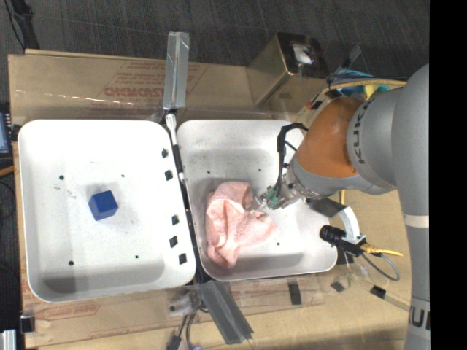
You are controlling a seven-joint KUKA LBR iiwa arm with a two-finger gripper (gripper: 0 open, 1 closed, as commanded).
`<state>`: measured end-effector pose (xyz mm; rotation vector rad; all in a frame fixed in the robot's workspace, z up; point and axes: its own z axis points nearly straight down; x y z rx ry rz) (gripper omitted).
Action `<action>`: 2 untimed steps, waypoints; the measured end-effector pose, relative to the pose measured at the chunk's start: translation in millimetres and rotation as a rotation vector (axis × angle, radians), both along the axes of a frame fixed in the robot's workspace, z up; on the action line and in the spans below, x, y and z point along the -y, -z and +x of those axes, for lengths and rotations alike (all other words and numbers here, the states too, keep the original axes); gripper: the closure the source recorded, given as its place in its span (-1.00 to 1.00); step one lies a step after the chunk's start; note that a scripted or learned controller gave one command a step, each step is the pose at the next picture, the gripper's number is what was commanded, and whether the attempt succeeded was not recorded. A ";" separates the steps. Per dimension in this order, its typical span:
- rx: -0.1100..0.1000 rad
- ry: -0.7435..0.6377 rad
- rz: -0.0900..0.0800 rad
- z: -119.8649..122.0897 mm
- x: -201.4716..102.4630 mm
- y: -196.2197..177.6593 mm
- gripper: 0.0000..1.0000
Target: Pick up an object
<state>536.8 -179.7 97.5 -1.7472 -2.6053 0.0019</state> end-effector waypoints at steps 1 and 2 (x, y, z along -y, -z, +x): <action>-0.001 -0.110 0.001 18.2 -51.6 8.3 1.00; -0.001 -0.110 0.000 17.9 -50.8 8.5 -1.00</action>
